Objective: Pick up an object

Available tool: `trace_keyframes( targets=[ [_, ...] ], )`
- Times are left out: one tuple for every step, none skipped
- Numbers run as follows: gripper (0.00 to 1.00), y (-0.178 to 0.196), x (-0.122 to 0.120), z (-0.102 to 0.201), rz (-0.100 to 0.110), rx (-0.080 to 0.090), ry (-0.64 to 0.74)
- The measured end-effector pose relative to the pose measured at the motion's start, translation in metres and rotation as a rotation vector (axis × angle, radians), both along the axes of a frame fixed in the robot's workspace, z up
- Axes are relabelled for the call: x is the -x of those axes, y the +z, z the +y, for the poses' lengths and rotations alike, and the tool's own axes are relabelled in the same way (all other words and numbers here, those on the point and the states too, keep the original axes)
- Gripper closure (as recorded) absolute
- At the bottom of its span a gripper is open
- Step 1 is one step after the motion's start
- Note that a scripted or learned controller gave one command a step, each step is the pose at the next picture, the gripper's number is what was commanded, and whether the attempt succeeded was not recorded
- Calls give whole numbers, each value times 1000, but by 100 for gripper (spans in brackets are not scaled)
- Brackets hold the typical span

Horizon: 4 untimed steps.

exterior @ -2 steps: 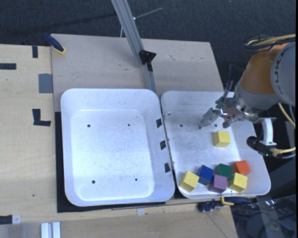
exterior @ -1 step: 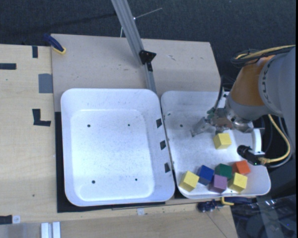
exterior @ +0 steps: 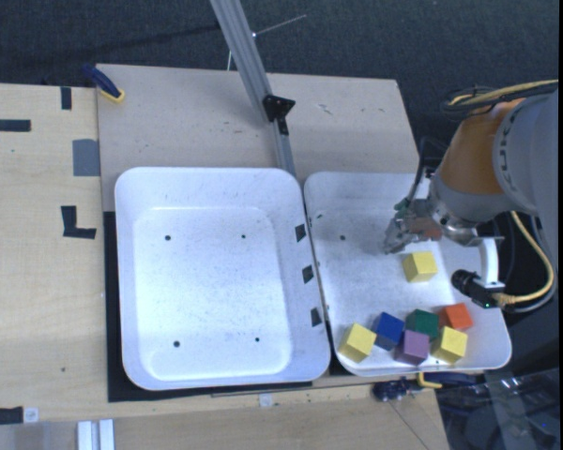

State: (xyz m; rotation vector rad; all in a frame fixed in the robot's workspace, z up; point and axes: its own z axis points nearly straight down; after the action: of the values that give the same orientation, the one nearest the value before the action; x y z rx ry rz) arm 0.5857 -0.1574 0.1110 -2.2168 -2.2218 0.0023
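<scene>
Yellow cube [exterior: 419, 266] in right bin [exterior: 357, 251], just below end effector [exterior: 401, 237]

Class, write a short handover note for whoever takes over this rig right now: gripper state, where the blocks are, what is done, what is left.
Gripper: low in the right bin, nothing seen between its fingers; open or shut unclear.
Lone yellow block: on the bin floor just beside the gripper.
Cluster at the bin's near edge: yellow, blue, green, purple, orange, another yellow.
Done: no pick shown.
Left: grasp and lift one block.
</scene>
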Motion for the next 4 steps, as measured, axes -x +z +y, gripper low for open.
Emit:
trace_keyframes(
  targets=[
    [100,64,-2,0,-8,2,-1],
    [100,127,-7,0,-9,3,0],
    [100,180,-8,0,-9,2,0],
    [100,161,-13,47,-1,0,3]
  ],
)
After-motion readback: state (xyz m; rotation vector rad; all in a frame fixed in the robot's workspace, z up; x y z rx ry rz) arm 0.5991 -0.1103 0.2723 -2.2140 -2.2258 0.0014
